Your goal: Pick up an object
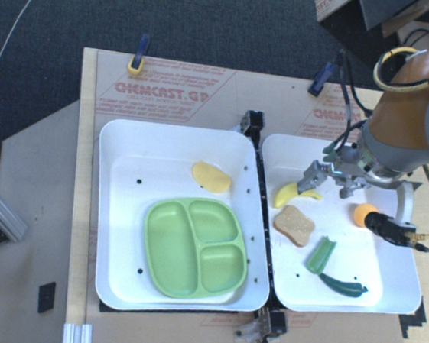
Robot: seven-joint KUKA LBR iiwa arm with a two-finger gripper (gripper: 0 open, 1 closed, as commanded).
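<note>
We read this as robotics lab, test bench. Landmark: left white bin (104, 193). Under it, brown protective sheet (169, 93) printed with maker's name, clamped at far edge by blue clamp (139, 52). Beyond it, dark carpet (179, 9); loose white cable (16, 21) far left. Right of it, grey-orange industrial arm (414, 105).

The brown board (208, 89) under the bins carries red print; above the left bin it reads "CHEMCAST GP" in large letters. The smaller red lines around it are too fine to read.
</note>
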